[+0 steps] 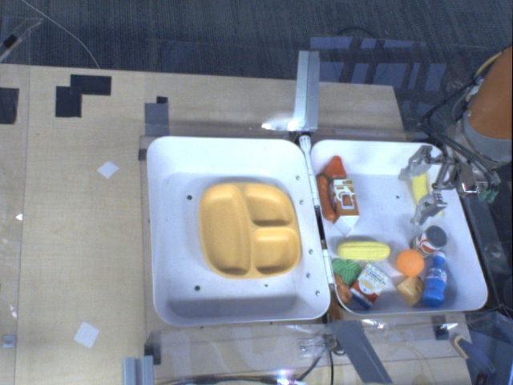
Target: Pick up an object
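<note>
My gripper hangs over the upper right part of the right bin, coming in from the right edge. Its two fingers stand apart, so it is open. A small yellow block shows in the gap between them; I cannot tell whether they touch it. Below the gripper lie a dark round cap, an orange ball and a blue bottle. A corn cob lies mid-bin. A red ketchup bottle and a brown-and-white carton sit at the bin's left wall.
The left bin holds a yellow divided tray. A green item, a small carton and a tan piece crowd the right bin's front. A metal post rises behind the bins.
</note>
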`<action>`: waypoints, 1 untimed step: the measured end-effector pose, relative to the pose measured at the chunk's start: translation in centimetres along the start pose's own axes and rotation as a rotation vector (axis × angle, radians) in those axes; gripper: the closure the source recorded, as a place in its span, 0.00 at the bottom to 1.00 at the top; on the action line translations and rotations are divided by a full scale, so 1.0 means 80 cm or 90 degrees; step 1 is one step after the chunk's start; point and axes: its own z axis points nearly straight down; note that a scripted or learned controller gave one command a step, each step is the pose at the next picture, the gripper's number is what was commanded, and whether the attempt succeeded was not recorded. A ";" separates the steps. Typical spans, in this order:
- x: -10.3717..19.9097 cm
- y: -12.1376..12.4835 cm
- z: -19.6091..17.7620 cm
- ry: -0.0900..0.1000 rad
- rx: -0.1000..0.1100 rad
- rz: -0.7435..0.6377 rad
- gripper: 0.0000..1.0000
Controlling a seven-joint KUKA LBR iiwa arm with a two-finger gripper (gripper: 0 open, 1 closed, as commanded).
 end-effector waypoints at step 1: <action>-0.014 -0.014 -0.057 -0.004 0.001 0.015 0.00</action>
